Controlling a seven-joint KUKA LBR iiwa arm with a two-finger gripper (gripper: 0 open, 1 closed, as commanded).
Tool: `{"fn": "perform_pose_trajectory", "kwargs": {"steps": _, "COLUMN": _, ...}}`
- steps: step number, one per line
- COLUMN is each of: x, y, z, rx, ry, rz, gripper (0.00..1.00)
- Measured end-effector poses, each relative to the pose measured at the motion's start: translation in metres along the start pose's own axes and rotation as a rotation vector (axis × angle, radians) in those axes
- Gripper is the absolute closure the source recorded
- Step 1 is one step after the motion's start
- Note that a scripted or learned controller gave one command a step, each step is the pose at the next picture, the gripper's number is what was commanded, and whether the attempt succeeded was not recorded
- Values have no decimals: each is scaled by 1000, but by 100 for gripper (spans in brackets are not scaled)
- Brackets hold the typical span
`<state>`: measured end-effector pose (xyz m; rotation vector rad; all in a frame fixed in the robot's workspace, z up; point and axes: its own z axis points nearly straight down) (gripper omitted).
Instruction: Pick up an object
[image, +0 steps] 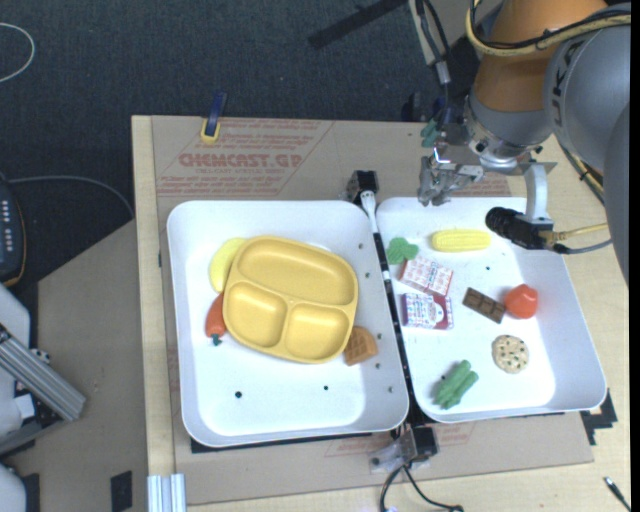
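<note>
Corn cob (460, 240) lies below gripper (437, 190).

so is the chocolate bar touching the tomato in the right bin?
Apart. The camera view shows a strip of white bin floor between the chocolate bar and the tomato.

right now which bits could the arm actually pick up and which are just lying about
Job:
gripper, above the right bin's far edge
corn cob
green leaf
chocolate bar
tomato
cookie
green beans
two snack packets

Lying about:
yellow divided tray
blue-and-yellow clamp
brown board
</note>
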<state>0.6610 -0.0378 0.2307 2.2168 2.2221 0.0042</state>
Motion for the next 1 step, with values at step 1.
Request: {"fn": "perform_pose_trajectory", "kwargs": {"steps": 1, "x": -14, "y": -6, "z": 15, "rx": 6, "ry": 0, "rz": 4, "gripper": 100}}
